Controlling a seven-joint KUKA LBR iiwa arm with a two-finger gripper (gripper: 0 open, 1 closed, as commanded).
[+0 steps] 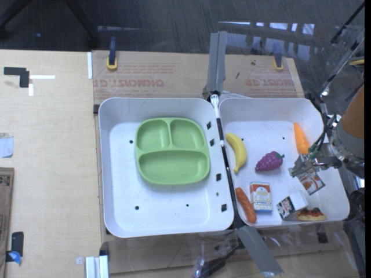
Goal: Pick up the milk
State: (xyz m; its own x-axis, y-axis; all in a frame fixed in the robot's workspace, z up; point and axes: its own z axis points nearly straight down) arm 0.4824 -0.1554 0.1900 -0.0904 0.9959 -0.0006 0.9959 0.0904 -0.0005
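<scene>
The milk [288, 206] is a small white carton with black patches. It lies near the front right of the right bin [272, 113], between an orange-and-white carton [261, 197] and a pizza slice [311, 215]. My gripper [304, 168] comes in from the right and hangs over the bin's right side, up and to the right of the milk. A white-and-red packet [313, 182] sits directly under the gripper, and I cannot tell whether the two touch. Nothing touches the milk.
The right bin also holds a banana [236, 151], purple grapes [269, 161], a carrot [301, 138] and a hot dog [246, 205]. A green divided plate [172, 150] lies in the left bin [116, 172]. A raised divider [219, 149] separates the bins.
</scene>
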